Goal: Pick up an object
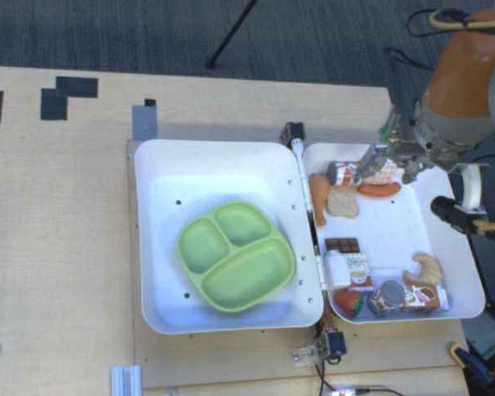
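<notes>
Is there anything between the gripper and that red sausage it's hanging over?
Nothing visible. The gripper hangs at the right bin's far end, just above the sausage; the bread slice and carrot lie beside it.

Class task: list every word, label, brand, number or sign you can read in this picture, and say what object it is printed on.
No text here can be read.
White carton in the right bin: coloured label print, too small and blurred.
Can near the gripper: label blurred.
Packet at the bin's front: printing too blurred.
Green divided plate in the left bin: no markings.
</notes>
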Controlling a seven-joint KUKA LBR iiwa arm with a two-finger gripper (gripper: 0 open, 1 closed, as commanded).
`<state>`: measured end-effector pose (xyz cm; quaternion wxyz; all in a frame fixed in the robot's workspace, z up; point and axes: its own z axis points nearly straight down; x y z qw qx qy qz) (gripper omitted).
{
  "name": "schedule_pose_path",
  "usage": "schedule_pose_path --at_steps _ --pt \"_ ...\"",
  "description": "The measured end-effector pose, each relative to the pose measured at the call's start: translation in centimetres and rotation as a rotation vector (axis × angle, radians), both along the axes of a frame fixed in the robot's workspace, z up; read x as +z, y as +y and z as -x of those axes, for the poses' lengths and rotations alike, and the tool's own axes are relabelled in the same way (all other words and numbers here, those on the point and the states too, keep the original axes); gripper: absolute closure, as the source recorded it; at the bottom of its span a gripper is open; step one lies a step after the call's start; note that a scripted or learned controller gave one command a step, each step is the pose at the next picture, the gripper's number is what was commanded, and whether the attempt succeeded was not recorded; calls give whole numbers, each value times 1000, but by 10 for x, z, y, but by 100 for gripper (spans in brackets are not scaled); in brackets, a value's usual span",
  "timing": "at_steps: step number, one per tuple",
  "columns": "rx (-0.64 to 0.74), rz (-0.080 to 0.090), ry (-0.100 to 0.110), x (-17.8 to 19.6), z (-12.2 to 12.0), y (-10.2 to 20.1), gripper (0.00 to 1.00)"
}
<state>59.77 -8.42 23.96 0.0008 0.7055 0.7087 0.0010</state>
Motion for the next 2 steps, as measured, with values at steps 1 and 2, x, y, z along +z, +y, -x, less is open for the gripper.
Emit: schedule_pose_path --at_steps 1,2 --pt "1 -1 1 -56 -52 66 0" --pt "-3 1 2 -129 -20 -21 0"
